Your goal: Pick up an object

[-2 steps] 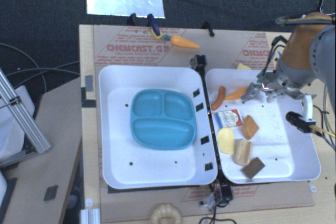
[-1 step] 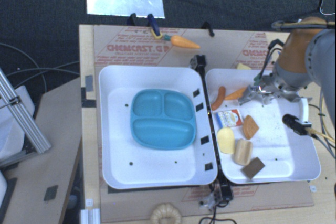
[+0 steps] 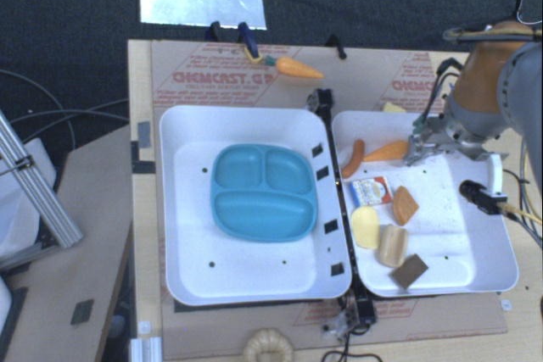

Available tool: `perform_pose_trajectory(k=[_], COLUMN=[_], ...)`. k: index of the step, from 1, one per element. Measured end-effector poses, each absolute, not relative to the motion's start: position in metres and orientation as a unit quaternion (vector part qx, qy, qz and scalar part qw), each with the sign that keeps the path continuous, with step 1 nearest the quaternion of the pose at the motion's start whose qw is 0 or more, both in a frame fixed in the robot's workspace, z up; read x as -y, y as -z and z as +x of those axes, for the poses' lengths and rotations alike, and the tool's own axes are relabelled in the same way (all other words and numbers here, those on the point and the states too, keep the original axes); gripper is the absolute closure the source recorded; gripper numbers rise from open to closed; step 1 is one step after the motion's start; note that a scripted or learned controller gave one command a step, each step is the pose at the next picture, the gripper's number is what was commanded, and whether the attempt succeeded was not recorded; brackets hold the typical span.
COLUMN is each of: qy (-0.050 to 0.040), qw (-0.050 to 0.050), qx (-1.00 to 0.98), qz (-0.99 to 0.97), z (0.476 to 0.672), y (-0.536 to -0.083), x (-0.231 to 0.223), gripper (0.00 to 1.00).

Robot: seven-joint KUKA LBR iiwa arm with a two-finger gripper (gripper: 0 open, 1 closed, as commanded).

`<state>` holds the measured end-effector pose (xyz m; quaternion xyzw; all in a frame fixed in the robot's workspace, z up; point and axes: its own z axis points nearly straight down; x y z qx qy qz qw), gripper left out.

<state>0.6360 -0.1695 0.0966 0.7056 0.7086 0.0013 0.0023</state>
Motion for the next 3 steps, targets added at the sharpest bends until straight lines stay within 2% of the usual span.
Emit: perform_pose_trajectory(k=[2, 3], qy=[-0.0022, -0.0014], qw=[0.003, 0.002], qx=[-0.709, -0.709], qz=[0.705, 0.705], z=[0.633, 0.635], y=[-0.204, -0.226], x=[0.168, 0.169], gripper=[1.0, 1.0])
